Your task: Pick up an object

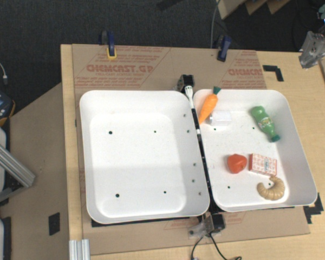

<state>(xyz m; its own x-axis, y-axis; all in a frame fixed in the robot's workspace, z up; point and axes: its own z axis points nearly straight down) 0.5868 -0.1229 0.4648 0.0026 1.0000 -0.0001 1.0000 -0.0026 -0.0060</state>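
Observation:
The right bin (298, 161) holds several small objects. An orange carrot (208, 106) lies against its near-left wall at the top. Beside the carrot rests a small pale block (221, 118). A green bottle (265, 123) lies tilted at the upper right. Lower down sit a red rounded piece (236, 163), a pink-and-white box (263, 164) and a tan curved pastry shape (273, 189). A grey part of the gripper (313, 49) hangs at the far upper right, off beyond the bin and well away from every object.
The left bin (135, 156) stands beside the right one on a brown board (70, 145). Two clamps (109, 43) (223, 46) grip the board's far edge. A black-and-white cable (194, 118) runs down the seam between the bins.

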